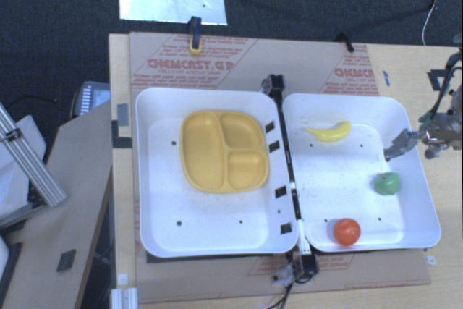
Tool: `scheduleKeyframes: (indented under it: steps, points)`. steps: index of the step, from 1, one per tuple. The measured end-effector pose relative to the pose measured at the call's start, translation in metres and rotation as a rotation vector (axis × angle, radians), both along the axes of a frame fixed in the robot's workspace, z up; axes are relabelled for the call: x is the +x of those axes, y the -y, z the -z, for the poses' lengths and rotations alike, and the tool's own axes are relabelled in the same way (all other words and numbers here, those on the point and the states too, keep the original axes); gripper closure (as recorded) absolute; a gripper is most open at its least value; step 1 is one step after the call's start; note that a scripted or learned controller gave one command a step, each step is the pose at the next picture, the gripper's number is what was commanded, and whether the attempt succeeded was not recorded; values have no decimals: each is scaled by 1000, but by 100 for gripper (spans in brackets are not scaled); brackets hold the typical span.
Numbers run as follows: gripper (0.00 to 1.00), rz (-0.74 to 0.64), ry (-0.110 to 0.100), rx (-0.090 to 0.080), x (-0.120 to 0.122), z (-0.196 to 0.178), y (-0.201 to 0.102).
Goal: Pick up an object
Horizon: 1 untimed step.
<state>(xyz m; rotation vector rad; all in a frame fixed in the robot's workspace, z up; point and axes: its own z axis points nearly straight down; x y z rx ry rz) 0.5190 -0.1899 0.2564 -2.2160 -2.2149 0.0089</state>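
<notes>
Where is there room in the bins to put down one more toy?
The middle of the right bin is bare, between the banana, the green apple and the tomato. In the left bin, the strip below the yellow tray is free. It is tight near the gripper, beside the apple.

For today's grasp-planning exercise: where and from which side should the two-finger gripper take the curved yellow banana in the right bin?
Grip the curved yellow banana at its thick middle, coming straight down, fingers closing across its narrow width. It lies flat, with open bin floor around it.
</notes>
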Motion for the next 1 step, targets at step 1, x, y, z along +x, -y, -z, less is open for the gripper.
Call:
scheduleKeyframes:
  steps: [1]
  points:
    - [0, -4, 12, -3, 2, -6, -1]
